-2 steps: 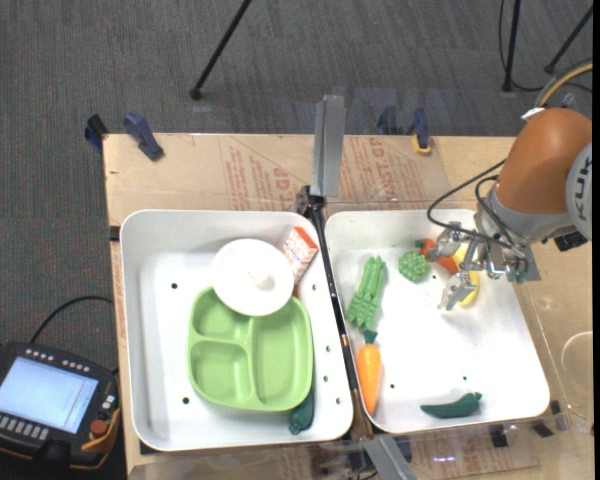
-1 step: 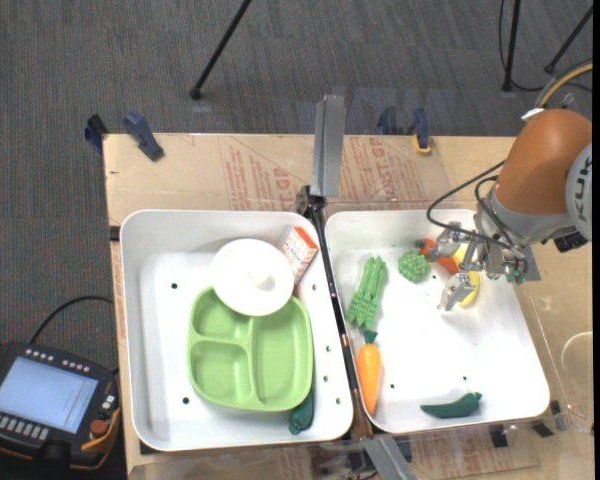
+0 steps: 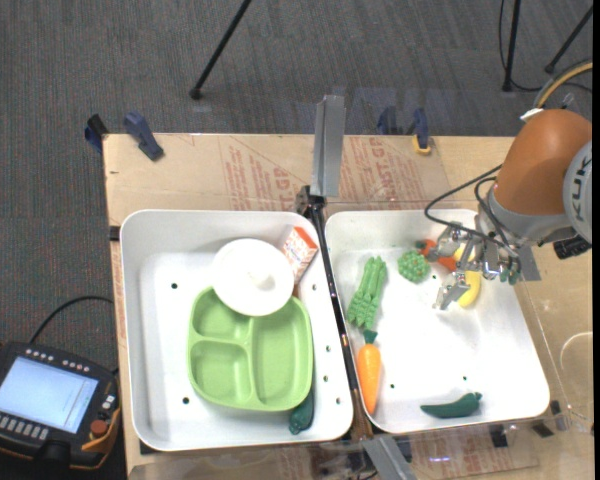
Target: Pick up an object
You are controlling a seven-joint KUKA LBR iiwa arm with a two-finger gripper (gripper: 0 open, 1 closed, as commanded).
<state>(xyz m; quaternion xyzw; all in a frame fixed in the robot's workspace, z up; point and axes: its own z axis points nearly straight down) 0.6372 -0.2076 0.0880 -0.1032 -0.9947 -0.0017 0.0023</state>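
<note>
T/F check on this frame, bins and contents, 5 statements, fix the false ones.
1. The green divided plate lies in the left bin. True.
2. The white round lid sits in the right bin. False: it rests in the left bin, overlapping the plate's upper edge.
3. The carrot lies in the right bin, near its left wall. True.
4. The gripper hovers over the left bin. False: it is over the right bin, beside the yellow banana.
5. The dark green pepper lies at the right bin's far edge. False: it lies near the front edge.
</note>
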